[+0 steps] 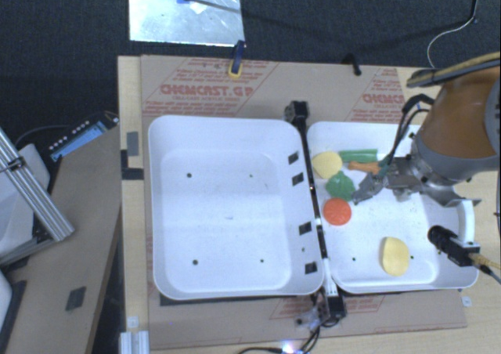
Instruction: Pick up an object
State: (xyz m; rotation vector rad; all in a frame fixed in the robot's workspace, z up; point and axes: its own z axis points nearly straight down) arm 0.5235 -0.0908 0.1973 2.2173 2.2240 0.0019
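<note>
My gripper (pixel 366 188) hangs over the right bin (pixel 446 278), reaching in from the right. Its fingers look spread, with nothing between them. Just left of the tips lies a green round piece (pixel 340 184). Below that sits a red-orange disc (pixel 337 211). A yellow lump (pixel 327 163) lies near the bin's upper left. Beside it are a long green piece (pixel 358 156) and an orange carrot-like piece (pixel 364 165), both partly under the gripper. A yellow oval (pixel 395 256) rests near the bin's front.
The left bin (pixel 227 211) stands beside the right one, with a black divider (pixel 311 196) where they meet. Both sit on a brown cardboard sheet (pixel 203 88). A shiny metal sheet (pixel 185 0) lies beyond the bench.
</note>
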